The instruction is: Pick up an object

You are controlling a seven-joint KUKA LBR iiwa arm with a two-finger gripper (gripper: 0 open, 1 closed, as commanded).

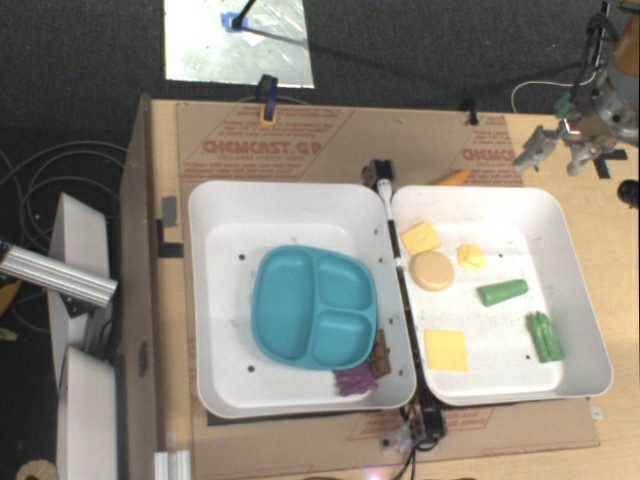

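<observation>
My pincer (568, 151) hangs wide and empty at two o'clock, outside the right bin (575, 253). Nothing is picked yet; the green cylinder (502, 292) and tan disc (433, 270) lie inside it, untouched.

**Red print on the bench sheet**

The brown sheet (330, 138) under the two bins carries red printed lettering. Above the left bin (215, 218) one line reads roughly "CHEMCAST G P", its last letters unclear. More red lettering of the same kind stands near the sheet's upper right corner and is too blurred to make out. The smaller lines above and below are illegible.
</observation>
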